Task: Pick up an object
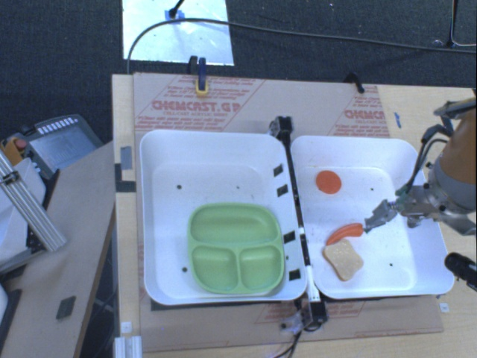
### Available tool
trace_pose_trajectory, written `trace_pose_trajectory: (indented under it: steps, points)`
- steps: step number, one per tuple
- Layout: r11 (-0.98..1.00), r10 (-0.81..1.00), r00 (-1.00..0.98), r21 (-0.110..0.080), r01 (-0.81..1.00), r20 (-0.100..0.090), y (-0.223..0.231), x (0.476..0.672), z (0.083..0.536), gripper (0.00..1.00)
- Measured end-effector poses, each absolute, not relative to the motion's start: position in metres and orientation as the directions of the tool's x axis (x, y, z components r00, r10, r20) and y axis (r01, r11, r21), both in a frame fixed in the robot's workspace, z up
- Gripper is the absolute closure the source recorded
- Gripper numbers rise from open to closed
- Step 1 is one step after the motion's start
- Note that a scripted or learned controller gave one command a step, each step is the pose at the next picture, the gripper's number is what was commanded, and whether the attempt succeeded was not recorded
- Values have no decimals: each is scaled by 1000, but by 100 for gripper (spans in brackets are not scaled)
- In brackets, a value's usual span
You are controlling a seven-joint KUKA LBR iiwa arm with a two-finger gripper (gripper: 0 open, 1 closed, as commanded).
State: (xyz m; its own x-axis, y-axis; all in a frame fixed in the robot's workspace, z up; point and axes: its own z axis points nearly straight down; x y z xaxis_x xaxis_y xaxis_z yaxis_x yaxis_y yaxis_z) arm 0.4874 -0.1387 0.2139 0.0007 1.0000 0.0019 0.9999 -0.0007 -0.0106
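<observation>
— Where's the arm reaching?

— Into the right bin (402, 151). The gripper (375, 219) comes in from three o'clock and its tip sits just beside the right end of the red sausage-shaped piece (343, 233), maybe touching it. I can't tell from here whether the jaws are apart or together.

— So it isn't holding it?

— Nothing shows between the jaws. The red piece lies flat on the bin floor, at about nine o'clock from the tip. A slice of toast (343, 260) lies at its six o'clock, an orange disc (329, 182) at its twelve.

— How would it handle?

— Looks like toy food: light, stiff, smooth, so it may roll or skid. I'd pinch it across the narrow middle.

— And the left bin (168, 155)?

— A green divided plate (236, 247) in it, well apart.
</observation>
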Motion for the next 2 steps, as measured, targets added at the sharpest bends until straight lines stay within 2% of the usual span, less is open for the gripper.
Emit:
trace_pose_trajectory:
  steps: [1,2]
  points:
    - [3,1000,-3,2,1000,-1,-138,490,220,0]
    - [1,1000,-1,-3,1000,1,-141,498,161,0]
